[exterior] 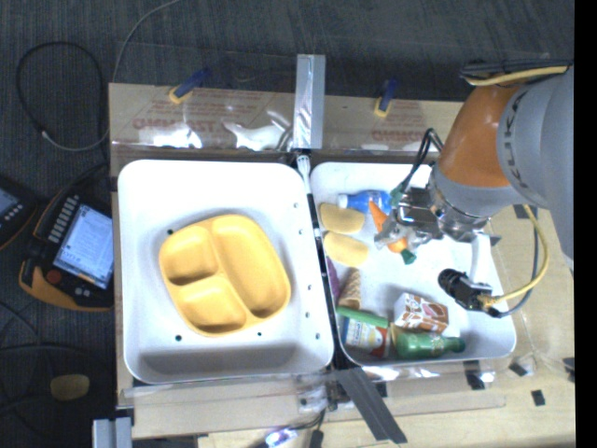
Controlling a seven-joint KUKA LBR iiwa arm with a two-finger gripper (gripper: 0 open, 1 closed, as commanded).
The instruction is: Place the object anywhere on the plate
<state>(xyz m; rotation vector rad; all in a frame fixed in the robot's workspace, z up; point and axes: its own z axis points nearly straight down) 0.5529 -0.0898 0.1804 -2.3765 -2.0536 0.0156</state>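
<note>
Reaching in from three o'clock, the grey arm (522, 129) hangs its gripper (403, 230), grip state impossible to tell, over the right bin (499, 339) beside the orange object (377, 211), while the yellow plate (224, 273) lies at nine o'clock.

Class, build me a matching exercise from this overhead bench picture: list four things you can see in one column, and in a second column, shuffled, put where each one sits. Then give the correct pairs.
Things:
1. yellow divided plate
2. green bottle
3. gripper
4. blue clip

Places:
A. on the cardboard behind the left bin
B. above the upper middle of the right bin
C. in the left bin
D. lying along the near edge of the right bin

Pairs: 1-C, 2-D, 3-B, 4-A
</note>
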